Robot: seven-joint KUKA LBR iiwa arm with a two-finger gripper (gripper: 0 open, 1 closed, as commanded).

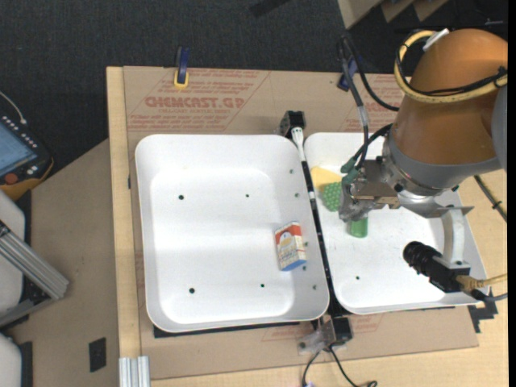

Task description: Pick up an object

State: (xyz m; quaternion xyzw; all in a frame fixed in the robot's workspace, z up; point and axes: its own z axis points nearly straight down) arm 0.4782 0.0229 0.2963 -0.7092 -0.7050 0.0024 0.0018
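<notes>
The end effector (355,210) is lowered in the right bin (387,293), a green object (357,228) just beneath it, but whether anything is gripped cannot be told, so the pick is judged unfinished.

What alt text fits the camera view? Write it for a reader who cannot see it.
A grey and orange robot arm reaches from the right over the right white bin, its gripper low above a green object beside a yellow piece. The left white bin holds a small carton.
</notes>
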